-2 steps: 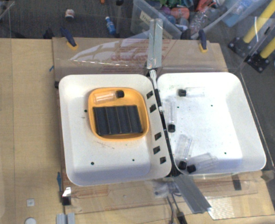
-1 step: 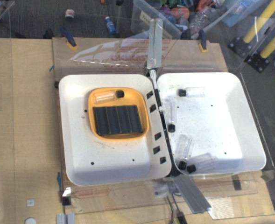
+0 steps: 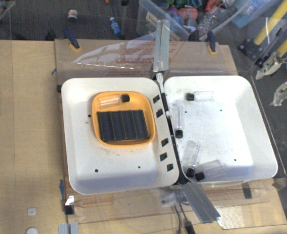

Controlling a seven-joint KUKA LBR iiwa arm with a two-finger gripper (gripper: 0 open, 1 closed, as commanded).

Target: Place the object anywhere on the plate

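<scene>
Checking the plate first: one clear vial [image 3: 112, 100] with a black cap lay on the orange plate [image 3: 95, 117], in the narrow strip between the plate's far rim and the black ribbed pad [image 3: 123, 125]. I judged that one as the task's thing, already on target. The plate sat in the left bin [image 3: 114, 172].

Risks as I saw them:
- The vial was round and lying on its side near the rim. Any knock to the plate or bin could have rolled it over the edge, or up onto the ribs.
- The ribbed pad took most of the plate, so little flat landing room was left. A second drop there would probably have hit the first vial.
- More clear vials lay in the right bin [image 3: 231, 130]: one near the far wall [image 3: 200, 97], one just beside the seam between the bins [image 3: 178, 123], one further forward [image 3: 192, 151], and another at the near corner [image 3: 207, 168]. Being transparent on white, they were easy to mislocate.
- The ones beside the seam and in the corner left little room to close around them, so a pinch could have slipped or struck the wall.

I could not tell whether my tool was open or closed.
</scene>
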